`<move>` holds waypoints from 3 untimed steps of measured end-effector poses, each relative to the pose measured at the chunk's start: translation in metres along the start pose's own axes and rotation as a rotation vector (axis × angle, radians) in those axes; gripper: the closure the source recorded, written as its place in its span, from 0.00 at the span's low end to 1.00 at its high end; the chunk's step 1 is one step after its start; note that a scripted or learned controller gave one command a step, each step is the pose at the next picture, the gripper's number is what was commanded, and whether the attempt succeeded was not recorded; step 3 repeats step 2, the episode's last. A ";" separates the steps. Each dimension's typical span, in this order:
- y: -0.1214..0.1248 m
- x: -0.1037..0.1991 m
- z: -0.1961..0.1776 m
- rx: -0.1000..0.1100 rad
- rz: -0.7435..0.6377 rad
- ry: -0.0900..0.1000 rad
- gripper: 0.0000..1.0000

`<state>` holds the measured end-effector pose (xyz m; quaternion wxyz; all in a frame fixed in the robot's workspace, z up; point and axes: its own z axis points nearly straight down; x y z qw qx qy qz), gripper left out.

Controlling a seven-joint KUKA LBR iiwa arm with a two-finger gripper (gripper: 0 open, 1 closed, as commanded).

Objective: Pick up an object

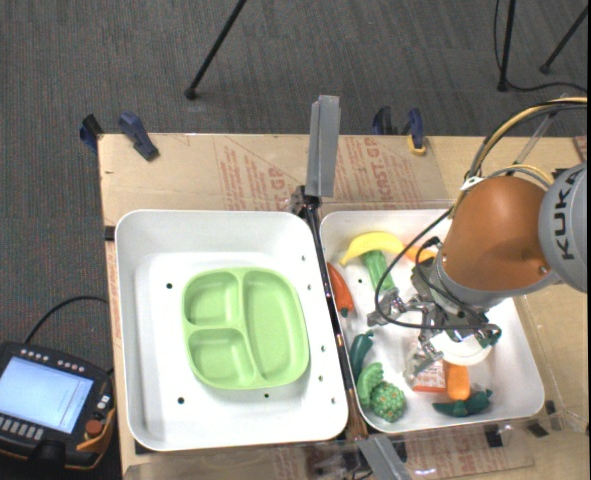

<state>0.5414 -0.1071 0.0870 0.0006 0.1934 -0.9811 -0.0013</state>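
Arm enters from the right and hangs low over the right bin [531, 393], orange band and wrist covering much of the bin's middle. Gripper [437, 346] sits among cables just above the toy pile; whether it is released, clenched or grasping something I cannot tell, since wrist and wiring hide that part. Candidate objects all lie in this bin: a banana [371, 245] at the far side, a green stalk-like vegetable [380, 272] just beside it, a red-orange pepper [341, 290] against the left wall, a dark green broccoli-like piece [378, 388] near the front corner, a carrot [458, 381] with green top at the front, and a small packet [426, 373] directly under the gripper. Judgement: the descent targets the packet or carrot, being closest below. Left bin [135, 268] holds a green divided plate [245, 328], well apart from the arm. Crowding near the target makes a two-object pinch or a slip plausible.
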 end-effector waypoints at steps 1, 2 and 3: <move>0.004 -0.058 -0.001 0.001 0.078 -0.004 0.00; -0.024 0.011 0.000 0.001 -0.147 -0.002 0.00; -0.024 0.011 0.000 0.001 -0.147 -0.002 0.00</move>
